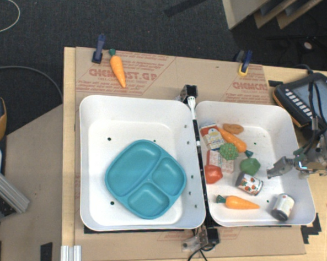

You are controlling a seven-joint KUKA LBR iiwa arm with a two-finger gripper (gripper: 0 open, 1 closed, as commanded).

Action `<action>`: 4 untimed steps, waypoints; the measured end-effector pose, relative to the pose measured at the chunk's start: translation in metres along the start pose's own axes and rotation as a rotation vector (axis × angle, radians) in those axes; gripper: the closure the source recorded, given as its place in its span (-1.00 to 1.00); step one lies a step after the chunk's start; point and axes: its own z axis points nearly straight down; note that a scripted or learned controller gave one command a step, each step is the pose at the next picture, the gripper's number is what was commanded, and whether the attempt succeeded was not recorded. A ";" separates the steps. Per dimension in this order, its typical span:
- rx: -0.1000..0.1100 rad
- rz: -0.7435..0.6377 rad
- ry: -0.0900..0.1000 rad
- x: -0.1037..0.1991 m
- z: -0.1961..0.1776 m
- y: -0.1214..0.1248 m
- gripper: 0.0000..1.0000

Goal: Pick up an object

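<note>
Gripper (pixel 277 168) at right bin (pixel 264 112) edge, grip state unclear, w/ silver can (pixel 282 206) just below.

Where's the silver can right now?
The silver can lies in the right bin's near right corner, beside the lower carrot, below the gripper.

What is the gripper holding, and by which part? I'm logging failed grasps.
Nothing is held: the gripper hangs at the right bin's right edge, with no object between its fingers.
</note>
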 end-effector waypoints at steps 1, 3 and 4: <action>-0.003 -0.009 0.002 0.084 -0.030 0.000 -1.00; -0.008 -0.011 0.004 0.184 0.006 0.001 -1.00; -0.003 -0.001 0.000 0.178 0.000 0.000 1.00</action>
